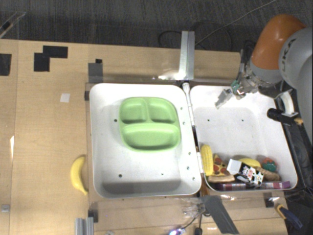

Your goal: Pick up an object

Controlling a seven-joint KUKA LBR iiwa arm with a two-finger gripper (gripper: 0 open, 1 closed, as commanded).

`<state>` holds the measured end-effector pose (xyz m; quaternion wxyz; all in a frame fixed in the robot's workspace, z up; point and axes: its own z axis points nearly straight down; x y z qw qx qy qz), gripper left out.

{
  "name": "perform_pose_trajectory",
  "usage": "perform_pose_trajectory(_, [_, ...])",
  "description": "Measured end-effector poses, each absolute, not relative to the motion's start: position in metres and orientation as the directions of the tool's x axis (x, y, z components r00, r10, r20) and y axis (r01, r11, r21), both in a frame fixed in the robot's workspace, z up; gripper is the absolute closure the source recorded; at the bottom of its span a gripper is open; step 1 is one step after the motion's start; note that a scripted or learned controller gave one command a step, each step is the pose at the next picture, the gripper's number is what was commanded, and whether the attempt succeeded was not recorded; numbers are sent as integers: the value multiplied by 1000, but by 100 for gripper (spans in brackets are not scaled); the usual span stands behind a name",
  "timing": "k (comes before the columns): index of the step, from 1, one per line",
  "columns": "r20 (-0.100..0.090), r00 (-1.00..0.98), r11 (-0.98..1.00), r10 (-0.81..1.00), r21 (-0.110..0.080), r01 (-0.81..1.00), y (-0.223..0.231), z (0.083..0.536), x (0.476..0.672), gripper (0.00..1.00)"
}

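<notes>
My gripper hangs over the far left part of the right bin, above bare white floor, with nothing seen in it. The bin's objects lie in a heap along its near edge, well away from the gripper: a corn cob, a pizza slice, a yellow fruit, a black and white box, a purple bar and a green and orange piece.
The left bin holds a green divided plate. A banana lies on the wooden bench left of that bin. A metal post stands behind the wall between the bins. The arm's orange band is at the upper right.
</notes>
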<state>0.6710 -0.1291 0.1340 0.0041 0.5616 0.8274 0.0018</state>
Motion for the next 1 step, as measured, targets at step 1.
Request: perform_pose_trajectory(1, [-3, -165, 165, 986, 13, 986, -121, 90, 574, 0])
